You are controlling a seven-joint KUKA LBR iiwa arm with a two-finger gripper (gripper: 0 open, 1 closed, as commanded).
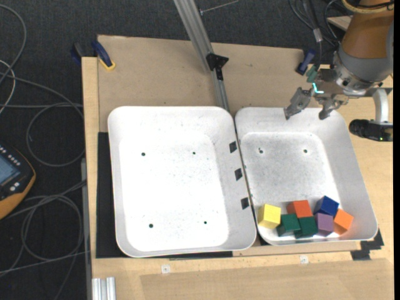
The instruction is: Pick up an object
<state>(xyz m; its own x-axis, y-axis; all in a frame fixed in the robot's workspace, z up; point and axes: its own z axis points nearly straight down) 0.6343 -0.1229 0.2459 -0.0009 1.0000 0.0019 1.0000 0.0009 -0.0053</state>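
Gripper (310,109): fingers spread, nothing between them, at right bin (357,167) twelve o'clock rim. Blocks (304,218): clustered tight at six o'clock. Risk: fingers wedging between touching neighbours, closing on nothing.

arm: in from right | end effector (310,110): fingers apart, nothing held

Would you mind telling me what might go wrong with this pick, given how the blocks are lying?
The blocks sit packed together against the right bin's near wall, so the open hand may find little room for its fingers around the green block. Closing on one could also nudge neighbours like the yellow block. The hand hovers at the bin's far edge, with a long descent ahead.
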